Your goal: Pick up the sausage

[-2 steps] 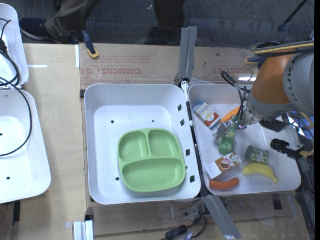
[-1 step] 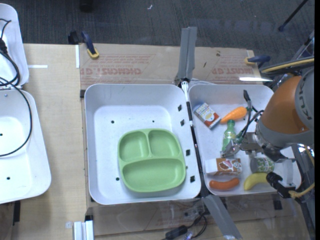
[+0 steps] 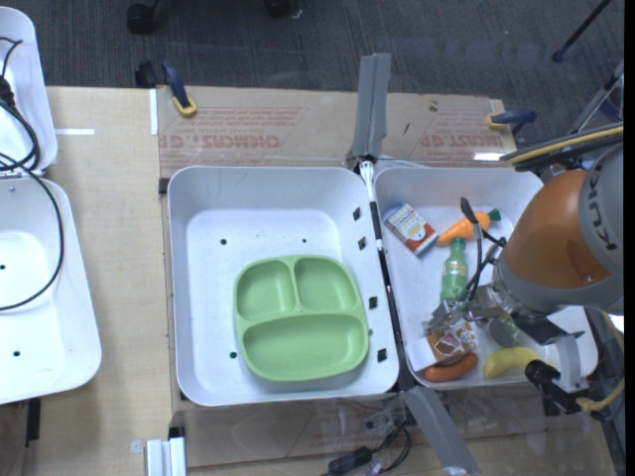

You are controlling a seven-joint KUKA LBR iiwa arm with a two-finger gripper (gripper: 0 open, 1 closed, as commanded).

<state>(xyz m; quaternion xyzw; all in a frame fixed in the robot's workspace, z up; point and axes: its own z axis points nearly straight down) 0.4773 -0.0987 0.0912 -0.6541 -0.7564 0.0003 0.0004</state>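
- Dark grey carpet is running across the top of the view, and below it a pale wooden bench (image 3: 109,147) is carrying a sheet of brown cardboard (image 3: 298,127) with two shallow white bins sitting on it side by side.
- Lying in the right bin (image 3: 397,181), the sausage (image 3: 448,369) is resting at the front wall near the bin's front left corner, reddish-brown and stretched roughly left to right.
- Just behind the sausage, touching or nearly touching it, a small brown packet (image 3: 452,343) is lying flat; its printing is too small to read.
- The gripper (image 3: 454,317) is hanging over that packet, just behind the sausage and not on it; whether its jaws are spread or pressed together cannot be told, as the metal parts are blurring into the clutter.
- A yellow banana (image 3: 508,362) is lying right of the sausage along the front wall.
- A green bottle (image 3: 454,271) is lying behind the gripper, with an orange carrot (image 3: 462,229) and a small red-and-white carton (image 3: 410,226) further back; the carton's label is unreadable.
- The arm (image 3: 561,241) is reaching in from the right, its orange band looming over the bin's right side, with the letters "KU" showing on the grey casing.
- The left bin (image 3: 198,206) is holding a green divided plate (image 3: 301,318).
- Red mirrored lettering is showing on the cardboard, not reliably readable.
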